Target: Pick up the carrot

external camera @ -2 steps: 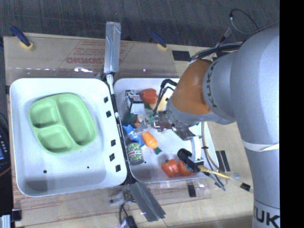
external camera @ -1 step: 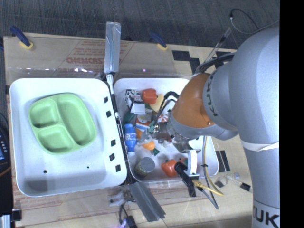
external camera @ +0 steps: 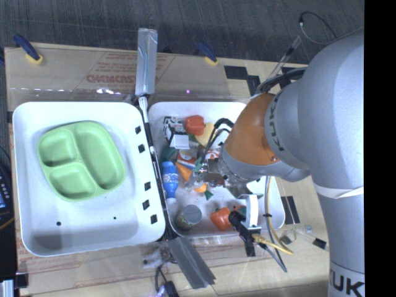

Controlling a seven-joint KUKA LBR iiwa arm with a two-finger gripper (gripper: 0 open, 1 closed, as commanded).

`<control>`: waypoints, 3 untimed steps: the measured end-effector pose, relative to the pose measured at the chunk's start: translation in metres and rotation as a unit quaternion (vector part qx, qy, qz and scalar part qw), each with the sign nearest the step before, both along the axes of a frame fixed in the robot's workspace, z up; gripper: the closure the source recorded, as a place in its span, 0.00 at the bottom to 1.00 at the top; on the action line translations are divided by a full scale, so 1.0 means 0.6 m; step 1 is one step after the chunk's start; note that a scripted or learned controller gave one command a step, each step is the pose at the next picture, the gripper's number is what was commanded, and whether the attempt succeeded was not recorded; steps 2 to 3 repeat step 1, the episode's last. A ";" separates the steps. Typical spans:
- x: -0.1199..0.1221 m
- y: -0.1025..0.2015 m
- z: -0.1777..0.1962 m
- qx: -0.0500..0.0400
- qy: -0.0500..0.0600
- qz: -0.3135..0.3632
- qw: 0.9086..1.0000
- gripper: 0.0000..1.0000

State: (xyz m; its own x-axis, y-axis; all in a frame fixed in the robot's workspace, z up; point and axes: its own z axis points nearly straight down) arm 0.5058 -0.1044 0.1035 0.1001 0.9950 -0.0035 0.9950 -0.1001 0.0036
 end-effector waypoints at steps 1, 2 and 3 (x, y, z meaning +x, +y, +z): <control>0.155 0.135 0.148 0.003 0.003 -0.025 1.000 1.00; 0.155 0.135 0.148 0.003 0.003 -0.025 1.000 1.00; 0.155 0.135 0.148 0.003 0.003 -0.025 1.000 1.00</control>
